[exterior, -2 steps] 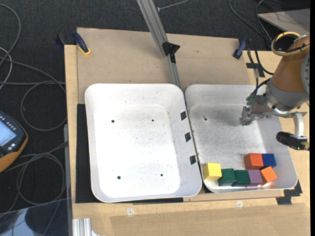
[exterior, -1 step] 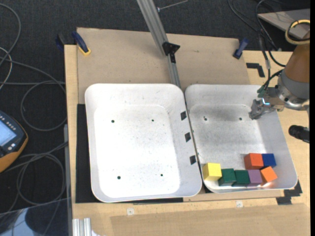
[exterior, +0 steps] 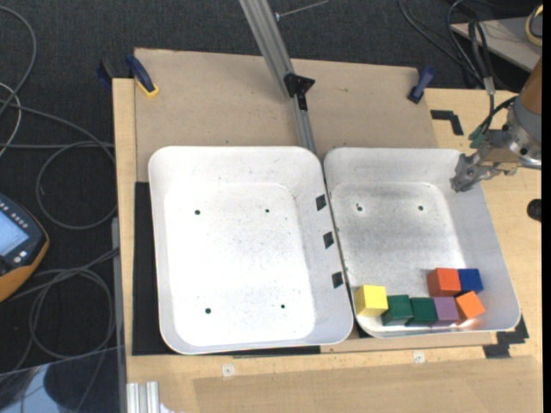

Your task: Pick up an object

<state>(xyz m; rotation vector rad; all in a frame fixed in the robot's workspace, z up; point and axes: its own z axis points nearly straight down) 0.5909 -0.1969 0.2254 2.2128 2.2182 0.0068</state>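
Two bins are set side by side on the counter (exterior: pixel 379 101), touching along their inner edges. In the right bin (exterior: pixel 482 222), a cluster of blocks (exterior: pixel 422 298) is gathered against the near wall. The tool (exterior: pixel 466 179) is placed over the far right corner of the right bin, well apart from the blocks. The left bin (exterior: pixel 232 248) lies beside it.

Dark carpet (exterior: pixel 60 24) strewn with black cables (exterior: pixel 52 157) surrounds the wooden worktop (exterior: pixel 215 93), blue clamps (exterior: pixel 142 74) gripping its far edge.
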